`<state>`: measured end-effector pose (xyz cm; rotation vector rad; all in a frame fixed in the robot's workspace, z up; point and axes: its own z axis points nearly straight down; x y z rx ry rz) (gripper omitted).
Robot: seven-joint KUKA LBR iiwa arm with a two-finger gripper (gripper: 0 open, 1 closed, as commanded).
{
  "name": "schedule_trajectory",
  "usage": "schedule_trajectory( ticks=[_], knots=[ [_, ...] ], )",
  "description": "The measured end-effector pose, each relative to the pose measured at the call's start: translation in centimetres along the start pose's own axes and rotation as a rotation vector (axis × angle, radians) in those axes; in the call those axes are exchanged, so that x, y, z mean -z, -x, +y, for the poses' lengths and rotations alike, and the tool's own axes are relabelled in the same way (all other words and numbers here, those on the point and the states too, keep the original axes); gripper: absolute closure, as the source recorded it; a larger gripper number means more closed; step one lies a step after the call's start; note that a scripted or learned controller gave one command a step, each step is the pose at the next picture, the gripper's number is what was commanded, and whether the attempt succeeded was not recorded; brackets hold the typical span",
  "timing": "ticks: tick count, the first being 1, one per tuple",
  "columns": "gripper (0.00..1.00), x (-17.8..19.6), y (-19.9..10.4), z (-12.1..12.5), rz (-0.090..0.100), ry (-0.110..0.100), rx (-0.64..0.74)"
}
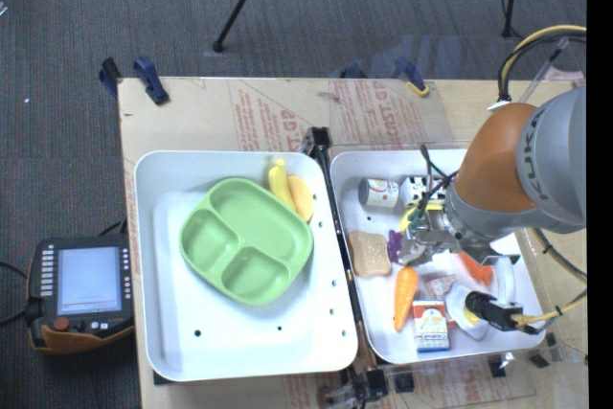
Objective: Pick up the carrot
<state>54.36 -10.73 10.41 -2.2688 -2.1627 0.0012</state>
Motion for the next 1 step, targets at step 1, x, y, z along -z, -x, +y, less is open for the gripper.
schedule_trajectory(
  ticks=[1],
  knots=[
    [1.0,10.13,-7.58,2.21,-0.001,0.012,-0.069]
  ],
)
